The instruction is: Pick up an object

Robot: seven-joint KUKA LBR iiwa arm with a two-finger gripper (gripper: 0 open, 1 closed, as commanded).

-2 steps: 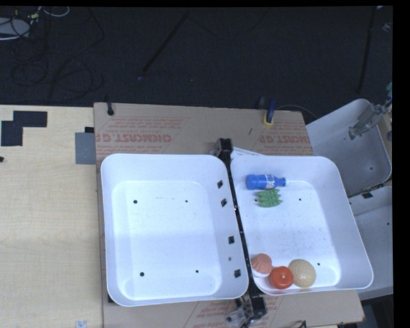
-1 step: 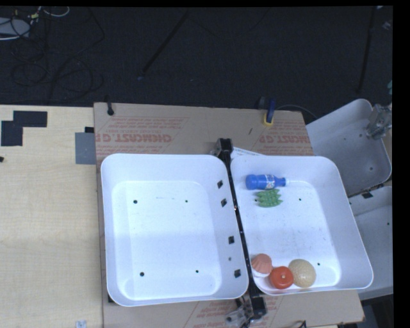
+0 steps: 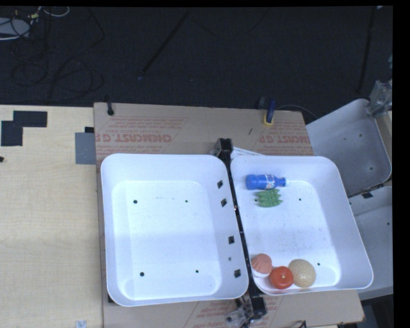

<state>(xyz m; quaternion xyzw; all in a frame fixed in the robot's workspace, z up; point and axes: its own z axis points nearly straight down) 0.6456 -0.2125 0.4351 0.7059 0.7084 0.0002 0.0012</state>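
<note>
While no object is lifted yet, the task sits at its start. Right bin holds a blue bottle at its far edge, a green toy just beside it. Next, choose one and descend. The hand's state: cannot tell.

This looks like a robotics lab or test cell, not a home. Two shallow white bins, the left bin and the right bin, sit clamped side by side on a printed cardboard sheet over a pale wooden bench. Loose cables trail across the dark floor behind, and a grey metal plate, probably part of a machine mount, stands at the right.
</note>
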